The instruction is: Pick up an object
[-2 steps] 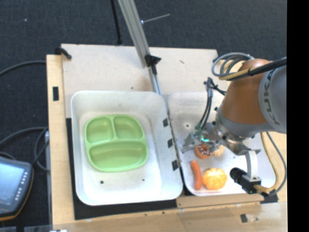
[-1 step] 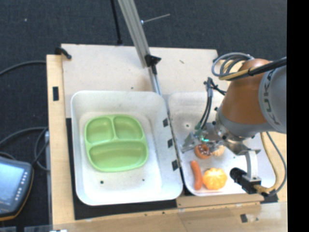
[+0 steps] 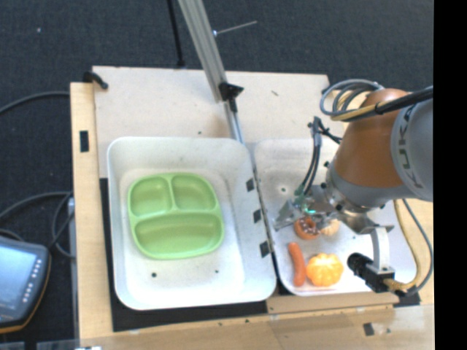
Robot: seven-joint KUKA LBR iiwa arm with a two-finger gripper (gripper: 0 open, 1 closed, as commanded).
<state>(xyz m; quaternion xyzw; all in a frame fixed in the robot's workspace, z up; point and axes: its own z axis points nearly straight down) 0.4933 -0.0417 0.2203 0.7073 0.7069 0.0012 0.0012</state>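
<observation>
Two white bins sat side by side on the bench (image 3: 160,100) when I looked at my screen. The left bin (image 3: 241,217) held a green tray (image 3: 175,215) with three sections, lying flat near the middle of the bin. The right bin (image 3: 281,170) held the food items, all gathered in its near part. I saw a carrot (image 3: 297,263) lying along the left wall of this bin, and just beside it, to the right, an orange (image 3: 324,270). Above these two lay a small brown and pale object (image 3: 309,227), which I could not identify well because it was partly covered.

The arm (image 3: 372,152) came in from the right and hung over the right bin, with its orange band toward me. The gripper (image 3: 305,211) was low, directly over the small brown object and seemingly touching it. I could not tell if the jaws were open or closed, since the wrist hid them from my view. The carrot and the orange lay free on the bin floor, apart from the gripper. A metal pole (image 3: 204,42) stood behind the bins.
</observation>
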